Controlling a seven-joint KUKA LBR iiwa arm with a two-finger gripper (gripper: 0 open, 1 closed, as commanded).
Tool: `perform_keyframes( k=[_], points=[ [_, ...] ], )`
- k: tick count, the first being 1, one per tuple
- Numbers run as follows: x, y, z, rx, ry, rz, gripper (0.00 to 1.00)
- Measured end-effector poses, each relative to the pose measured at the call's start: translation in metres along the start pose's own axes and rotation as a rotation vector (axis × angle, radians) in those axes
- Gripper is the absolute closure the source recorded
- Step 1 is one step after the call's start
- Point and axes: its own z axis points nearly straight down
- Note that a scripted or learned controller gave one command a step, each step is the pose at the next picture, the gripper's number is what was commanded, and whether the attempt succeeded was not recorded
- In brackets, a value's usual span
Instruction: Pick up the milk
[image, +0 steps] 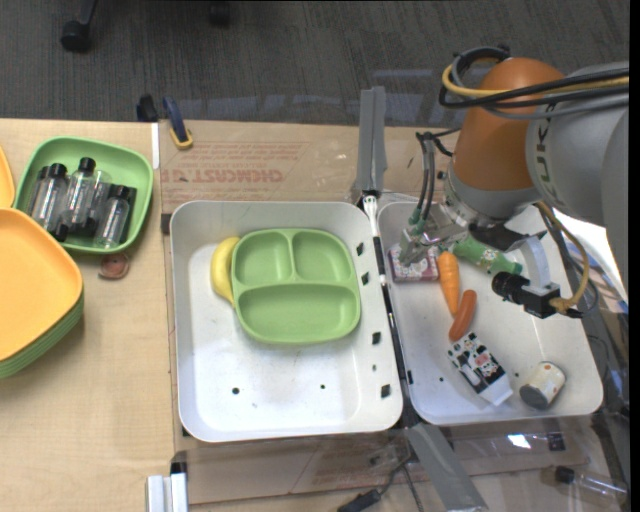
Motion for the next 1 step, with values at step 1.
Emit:
perform_keyframes(
  k=[1],
  points=[
    [-0.0042,-0.0029,-0.0006,0.000,0.000,0.235,1.00]
  ],
)
